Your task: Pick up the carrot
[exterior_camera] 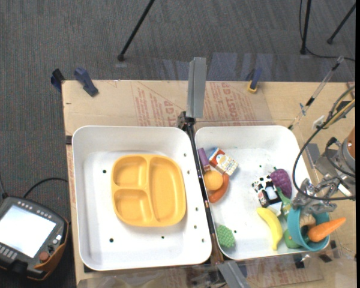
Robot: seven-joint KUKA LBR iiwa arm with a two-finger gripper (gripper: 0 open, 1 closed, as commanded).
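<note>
Arm and gripper. The arm enters from the right edge, its wrist above the right bin's [246, 138] near right corner. The gripper [315, 204] hangs over the teal cup [295, 228], just above the carrot [325, 228]. Its metal fingers point down toward the cup; whether the jaws are apart or together cannot be told, and nothing is seen between them. Dark cables loop from the wrist over the bin's right rim.

Right bin. The carrot lies tilted across the cup's mouth, its thick end in the cup and its tip pointing right, past the bin's rim. Taking the cup as landmark: a banana [271, 225] lies just left of it, touching or nearly so; a black-and-white toy [266, 192] sits up and to the left; a purple item [281, 181] sits above, beside that toy. A green knobbly item [226, 236] lies well to the left, near the bin's front rim. An orange bowl [219, 191] holding a yellow-orange ball [213, 180] stands far left, by the divider, with a small carton [222, 161] and a purple stick [203, 158] just beyond it.

Left bin. The left bin [90, 155] holds a yellow three-compartment tray [148, 189], lying flat at its middle.
</note>
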